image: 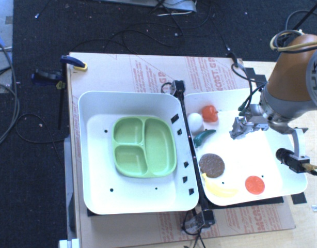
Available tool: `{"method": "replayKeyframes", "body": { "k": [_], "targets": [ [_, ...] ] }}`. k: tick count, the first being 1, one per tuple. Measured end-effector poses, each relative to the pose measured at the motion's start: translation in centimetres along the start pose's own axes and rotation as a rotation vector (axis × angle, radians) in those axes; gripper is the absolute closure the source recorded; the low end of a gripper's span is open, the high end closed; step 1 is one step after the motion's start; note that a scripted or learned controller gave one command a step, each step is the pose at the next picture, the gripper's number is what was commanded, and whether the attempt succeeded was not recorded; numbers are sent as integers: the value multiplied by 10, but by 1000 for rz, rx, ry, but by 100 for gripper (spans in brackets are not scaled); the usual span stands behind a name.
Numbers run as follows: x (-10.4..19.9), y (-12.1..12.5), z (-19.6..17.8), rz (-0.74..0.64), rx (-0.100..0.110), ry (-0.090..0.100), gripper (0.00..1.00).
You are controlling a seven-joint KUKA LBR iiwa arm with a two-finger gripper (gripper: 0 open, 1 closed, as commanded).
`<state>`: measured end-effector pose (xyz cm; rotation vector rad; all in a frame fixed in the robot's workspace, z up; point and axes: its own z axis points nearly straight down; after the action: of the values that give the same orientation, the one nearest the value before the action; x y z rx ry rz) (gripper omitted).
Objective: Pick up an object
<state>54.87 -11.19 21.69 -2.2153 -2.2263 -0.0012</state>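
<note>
The gripper (pixel 241 129) hangs over the right bin (pixel 282 190), toward that bin's two o'clock region, at the end of the grey arm (pixel 295 81) that reaches in from the three o'clock side. Its metal fingers point toward nine o'clock and sit bunched in a dark cluster; whether they stand apart or closed cannot be told, and nothing shows between them. Bare white bin floor lies beneath and around the tip, so the gripper touches none of the objects.

The candidate objects all lie in the right bin, mostly along its nine o'clock wall. A red-orange lump (pixel 210 113) rests at the bin's eleven o'clock, with a white ball (pixel 194 121) just beside it at its eight o'clock. Below them a teal green piece (pixel 203 136) lies tilted, near the ball. Farther toward six o'clock sits a brown round disc (pixel 212 165), and touching its lower edge is a yellow banana (pixel 221 190). A red flat disc (pixel 255 184) lies at the bin's five o'clock, well apart from the gripper.

The left bin (pixel 91 154) holds a pale green divided tray (pixel 144 146) with three compartments, set near its middle.
</note>
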Motion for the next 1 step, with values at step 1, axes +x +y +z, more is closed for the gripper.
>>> {"method": "replayKeyframes", "body": {
  "k": [1],
  "targets": [
    [53,3,-12,0,-1,0,100]
  ]
}}
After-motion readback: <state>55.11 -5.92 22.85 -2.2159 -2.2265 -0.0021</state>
